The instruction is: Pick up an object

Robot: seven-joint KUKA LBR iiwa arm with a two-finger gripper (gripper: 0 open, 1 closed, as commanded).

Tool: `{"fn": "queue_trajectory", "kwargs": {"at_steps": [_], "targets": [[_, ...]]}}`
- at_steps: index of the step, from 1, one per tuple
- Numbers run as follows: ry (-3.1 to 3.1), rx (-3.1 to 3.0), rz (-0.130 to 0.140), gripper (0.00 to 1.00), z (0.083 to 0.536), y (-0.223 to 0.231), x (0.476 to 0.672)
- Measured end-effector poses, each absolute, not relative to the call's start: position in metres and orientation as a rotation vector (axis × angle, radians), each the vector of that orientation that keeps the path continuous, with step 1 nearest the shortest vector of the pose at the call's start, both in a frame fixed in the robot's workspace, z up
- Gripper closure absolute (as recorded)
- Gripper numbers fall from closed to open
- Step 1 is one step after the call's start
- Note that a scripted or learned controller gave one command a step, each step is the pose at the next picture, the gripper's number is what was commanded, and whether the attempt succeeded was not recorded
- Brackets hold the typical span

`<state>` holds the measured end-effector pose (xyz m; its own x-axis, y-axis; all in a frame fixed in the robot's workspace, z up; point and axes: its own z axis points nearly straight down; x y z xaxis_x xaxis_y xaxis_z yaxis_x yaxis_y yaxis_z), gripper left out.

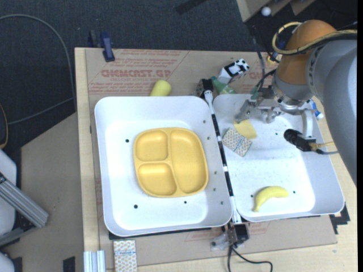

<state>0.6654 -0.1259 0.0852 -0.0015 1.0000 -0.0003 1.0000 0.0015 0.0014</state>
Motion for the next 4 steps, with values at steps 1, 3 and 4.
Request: {"fn": "queue_trajectory", "kwargs": {"at_steps": [1, 3, 4], "targets": [[2.225, 2.222, -0.001, 0.0, 0.085, -0.093, 0.632], [2.224, 2.222, -0.001, 0.0, 0.085, -0.11, 0.648], [2.221, 2.218, 0.002, 0.0, 0.085, -0.102, 0.665]]}}
